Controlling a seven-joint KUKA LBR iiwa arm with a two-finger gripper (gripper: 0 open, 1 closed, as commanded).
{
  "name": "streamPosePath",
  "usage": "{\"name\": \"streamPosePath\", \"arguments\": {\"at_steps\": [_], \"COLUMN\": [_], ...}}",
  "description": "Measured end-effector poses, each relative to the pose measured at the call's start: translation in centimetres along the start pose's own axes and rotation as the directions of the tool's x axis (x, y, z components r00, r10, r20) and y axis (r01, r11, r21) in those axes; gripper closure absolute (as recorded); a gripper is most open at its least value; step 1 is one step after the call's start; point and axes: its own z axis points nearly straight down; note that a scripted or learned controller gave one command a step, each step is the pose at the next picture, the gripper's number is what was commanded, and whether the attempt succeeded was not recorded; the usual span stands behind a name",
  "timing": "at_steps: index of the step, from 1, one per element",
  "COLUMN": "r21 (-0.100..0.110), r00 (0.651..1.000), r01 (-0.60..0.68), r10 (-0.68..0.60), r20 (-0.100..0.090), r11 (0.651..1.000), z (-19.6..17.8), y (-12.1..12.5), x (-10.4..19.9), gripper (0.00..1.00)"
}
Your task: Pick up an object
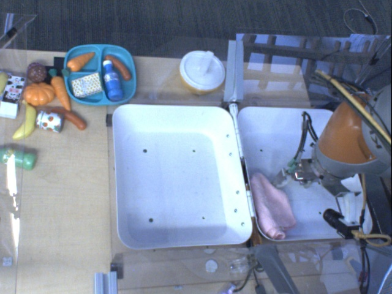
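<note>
A pink folded cloth [273, 206] lies in the right white bin [269, 133], along its left wall and reaching the front edge. The grey arm with its orange band [343, 136] comes in from the right over this bin. My gripper [291, 174] hangs low just above and to the right of the cloth's upper end, close to it. I cannot make out whether it touches the cloth.
The left white bin [177, 175] sits beside the right one. Behind it stand a white lidded bowl [202, 71] and a blue divided plate [101, 74] with toy food. More toy food [46, 103] lies at the far left of the bench. Cables hang near the arm.
</note>
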Motion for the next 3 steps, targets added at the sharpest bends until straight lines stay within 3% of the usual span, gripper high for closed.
{"name": "streamPosePath", "arguments": {"at_steps": [1, 2, 3], "r21": [-0.005, -0.005, 0.010], "r00": [0.982, 1.000, 0.999], "r01": [-0.187, -0.005, -0.036], "r10": [0.187, 0.005, 0.036], "r20": [0.000, 0.003, -0.001], "r11": [0.982, 1.000, 0.999], "z": [0.0, 0.0, -0.4], "y": [-1.8, -1.1, 3.9], "x": [-3.5, 1.4, -5.9], "gripper": [0.00, 0.00, 0.00]}}
